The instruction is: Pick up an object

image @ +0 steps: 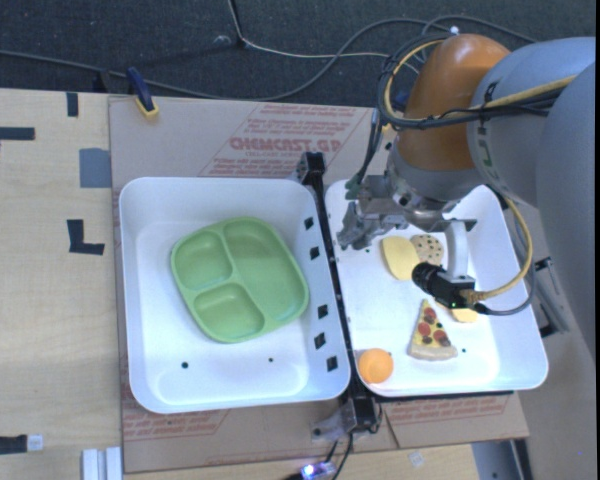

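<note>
Scanning from the 9 o'clock side of the table (40, 298), the left bin (140, 368) was seen first, with a green divided plate (240, 278) lying near its middle, its long axis running from 10 o'clock to 4 o'clock. A row of black clips along the shared divider (325, 268) separated it from the right bin (520, 368). The gripper (365, 223) was found low over the right bin's 10 o'clock corner, close beside the divider; whether it was released or clenched could not be told, and nothing was seen held in it. The nearest candidate object, a yellow rounded piece (400, 256), lay just beside the gripper toward 4 o'clock, standing roughly along the 12-to-6 line. A speckled cookie-like piece (430, 246) lay touching or nearly touching it at 3 o'clock. Farther toward 5 o'clock, a pizza slice (432, 333) pointed its tip to 12 o'clock, and an orange ball (377, 365) sat near the bin's 7 o'clock corner against the divider. A black cable fitting (440, 286) and a yellow hose were seen crossing above the pieces, and were judged a likely obstruction. A short shift toward 4 o'clock was judged sufficient to reach the yellow piece.
</note>
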You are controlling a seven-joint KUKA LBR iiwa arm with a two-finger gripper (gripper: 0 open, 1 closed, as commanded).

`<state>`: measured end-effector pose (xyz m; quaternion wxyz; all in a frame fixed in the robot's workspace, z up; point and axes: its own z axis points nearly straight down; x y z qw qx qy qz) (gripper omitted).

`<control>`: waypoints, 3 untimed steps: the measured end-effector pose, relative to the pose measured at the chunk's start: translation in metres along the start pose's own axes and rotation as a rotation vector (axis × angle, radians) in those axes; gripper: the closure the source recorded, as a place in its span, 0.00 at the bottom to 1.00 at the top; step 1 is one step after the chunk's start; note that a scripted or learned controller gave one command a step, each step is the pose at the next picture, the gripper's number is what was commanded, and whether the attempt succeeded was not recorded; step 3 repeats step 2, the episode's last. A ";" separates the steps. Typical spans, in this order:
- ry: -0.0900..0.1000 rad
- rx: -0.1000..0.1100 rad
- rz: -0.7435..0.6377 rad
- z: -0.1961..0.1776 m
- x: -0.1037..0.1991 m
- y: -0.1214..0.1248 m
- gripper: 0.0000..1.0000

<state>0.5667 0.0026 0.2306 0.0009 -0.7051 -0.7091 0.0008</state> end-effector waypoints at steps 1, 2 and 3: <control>0.000 -0.001 0.000 0.013 0.046 0.024 1.00; 0.001 -0.001 0.000 0.019 0.095 0.046 1.00; 0.001 -0.001 0.000 0.019 0.095 0.046 1.00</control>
